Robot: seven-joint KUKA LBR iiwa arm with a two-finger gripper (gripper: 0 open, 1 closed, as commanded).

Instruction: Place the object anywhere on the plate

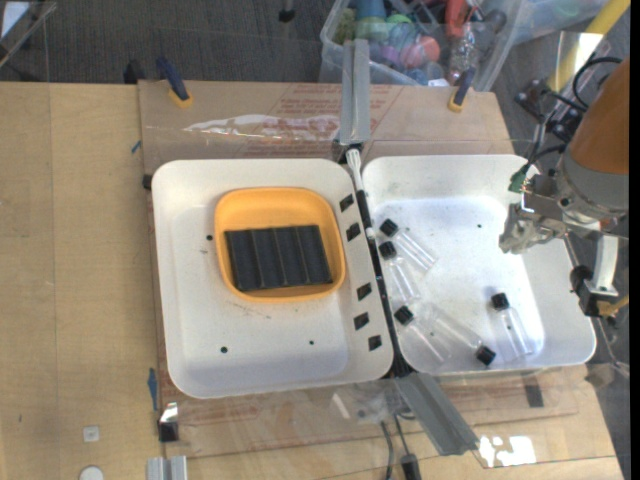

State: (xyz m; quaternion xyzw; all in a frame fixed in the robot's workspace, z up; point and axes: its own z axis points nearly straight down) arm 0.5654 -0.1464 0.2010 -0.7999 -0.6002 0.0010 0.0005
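Note:
An orange plate point(232, 211) lies in the left bin point(185, 308), and a dark ribbed rectangular block point(278, 257) rests flat on it. Several clear plastic vials with black caps lie loose in the right bin point(450, 183): one near the divider point(404, 249), one below it point(405, 296), one at the front point(452, 334), and one at the right point(512, 326). My gripper point(522, 234) hangs over the right bin's right side, above and apart from the vials. I see nothing held in it.
A row of small black clips point(362, 290) runs along the divider between the bins. A clear tub of coloured toys point(420, 18) stands behind the bench. Cables and the arm's body point(600, 148) crowd the right edge.

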